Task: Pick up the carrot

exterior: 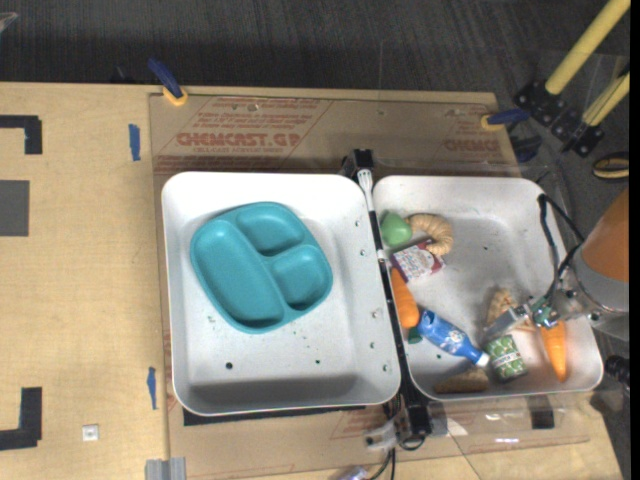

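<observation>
While tool (537, 318) state unclear beside carrot (555, 351) in right bin (470, 193), cardboard (240, 128) reads "CHEMCAST".

A dark grey carpet (300, 18) with a fine ribbed weave runs along the far side. Near of it lies a pale wood bench (70, 298), with black tape marks (22, 133) at its left edge and small blue tape strips (134, 141). A brown cardboard sheet (300, 133) with faded red print covers the bench's middle, held by blue clamps (165, 80) at its far corners. At far right, yellow poles (592, 33) slant over black brackets. The light is even and soft.
</observation>
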`<state>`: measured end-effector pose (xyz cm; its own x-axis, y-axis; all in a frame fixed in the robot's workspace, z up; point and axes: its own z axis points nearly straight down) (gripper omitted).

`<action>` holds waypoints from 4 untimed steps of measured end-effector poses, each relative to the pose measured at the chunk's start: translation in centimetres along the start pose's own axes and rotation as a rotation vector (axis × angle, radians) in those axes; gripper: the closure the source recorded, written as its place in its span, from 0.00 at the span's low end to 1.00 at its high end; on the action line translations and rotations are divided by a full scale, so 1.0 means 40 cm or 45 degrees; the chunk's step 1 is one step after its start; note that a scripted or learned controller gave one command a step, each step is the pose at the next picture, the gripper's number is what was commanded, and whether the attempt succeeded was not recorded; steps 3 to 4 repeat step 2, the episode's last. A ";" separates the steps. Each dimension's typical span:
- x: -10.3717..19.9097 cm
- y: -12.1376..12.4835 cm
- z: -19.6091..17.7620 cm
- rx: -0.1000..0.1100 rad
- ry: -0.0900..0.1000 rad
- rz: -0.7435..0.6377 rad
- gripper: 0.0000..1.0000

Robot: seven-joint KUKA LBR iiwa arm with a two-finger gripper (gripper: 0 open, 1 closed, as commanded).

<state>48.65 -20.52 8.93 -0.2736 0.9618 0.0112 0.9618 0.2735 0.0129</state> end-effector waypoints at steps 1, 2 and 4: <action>0.006 0.020 0.000 -0.016 0.016 0.362 0.00; 0.014 0.019 0.000 -0.015 0.005 0.376 0.00; 0.014 0.019 0.000 -0.015 0.005 0.376 0.00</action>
